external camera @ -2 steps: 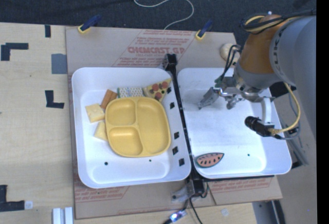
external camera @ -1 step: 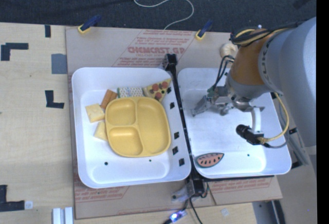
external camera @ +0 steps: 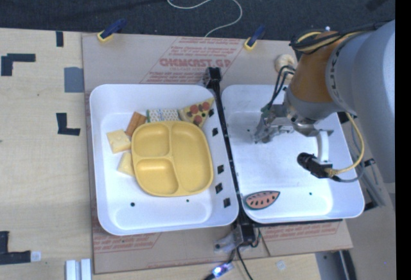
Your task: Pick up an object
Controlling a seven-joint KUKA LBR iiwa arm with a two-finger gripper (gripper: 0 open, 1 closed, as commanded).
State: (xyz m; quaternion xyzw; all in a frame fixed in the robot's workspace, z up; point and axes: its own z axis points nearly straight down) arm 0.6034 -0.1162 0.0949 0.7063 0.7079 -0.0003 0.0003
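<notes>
We see the gripper (external camera: 264, 133) hanging low over the upper left part of the right bin (external camera: 334, 205), its dark fingers pointing down toward the white floor; from this slanted view we cannot tell whether it is spread or closed, and nothing shows between its tips. The nearest thing to pick, as we judge it, is the watermelon slice (external camera: 262, 199), which lies flat near the front edge of the same bin, close to the divider between the two bins. From the gripper it sits toward the near side of the view and almost straight below in the picture, well apart, with bare white floor between. Its long axis runs roughly left to right along the front wall, with the curved green rind facing the front and the straight cut edge facing the gripper. It looks like a thin toy wedge: red flesh, small dark seeds, a narrow green rim. We judge that the coming move turns on travelling toward the front of the bin and closing across the slice's short width, rind to cut edge. Being so flat, it could slip under the fingers. The left bin (external camera: 103, 208) holds the other candidates: a yellow divided plate (external camera: 172, 158) in the middle, pale cracker-like pieces (external camera: 119, 141) touching its left edge, and a pizza-like slice (external camera: 198, 111) at its upper right corner, all across the divider from the gripper.
</notes>
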